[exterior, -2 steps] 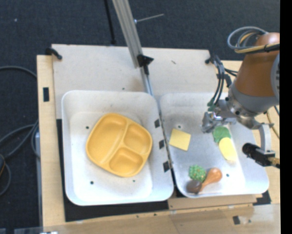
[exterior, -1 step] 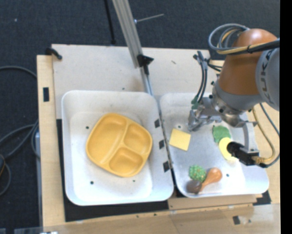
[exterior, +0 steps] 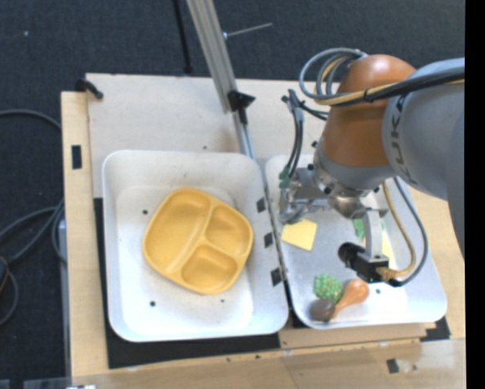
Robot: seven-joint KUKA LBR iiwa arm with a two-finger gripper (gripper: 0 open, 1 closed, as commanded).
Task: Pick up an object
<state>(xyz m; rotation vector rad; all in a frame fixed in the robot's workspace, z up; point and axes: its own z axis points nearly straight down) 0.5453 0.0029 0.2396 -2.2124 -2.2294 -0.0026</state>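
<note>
My gripper (exterior: 292,207) hangs low over the back left part of the right bin (exterior: 421,302), close to the wall between the bins. A flat yellow square (exterior: 299,235) lies just in front of the gripper and a little to its right, apart from it. Near the front wall lie a small green leafy piece (exterior: 327,284) and an orange-brown drumstick-shaped toy (exterior: 345,298), touching each other. A small green item (exterior: 358,227) and a pale yellow one (exterior: 386,245) peek out from under the wrist.
The left bin (exterior: 125,217) holds a yellow divided plate (exterior: 198,239) near its middle. A metal pole (exterior: 214,47) slants up from behind the bins. The grey arm and its orange band (exterior: 364,112) cover the back of the right bin.
</note>
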